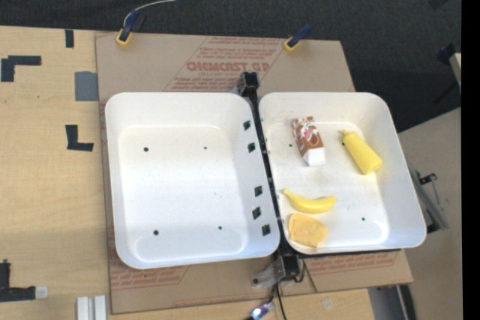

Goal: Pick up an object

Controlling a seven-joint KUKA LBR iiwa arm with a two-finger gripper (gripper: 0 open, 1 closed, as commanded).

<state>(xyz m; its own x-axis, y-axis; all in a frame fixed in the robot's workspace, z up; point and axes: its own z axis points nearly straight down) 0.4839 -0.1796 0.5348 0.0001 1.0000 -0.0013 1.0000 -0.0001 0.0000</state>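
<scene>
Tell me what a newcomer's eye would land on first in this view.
The yellow items in the right bin stand out against the white: a mustard bottle near its far right, a banana near the divider, and a pale yellow wedge just in front of the banana. A brown and white carton lies beside the bottle. The left bin is a broad white expanse.
</scene>
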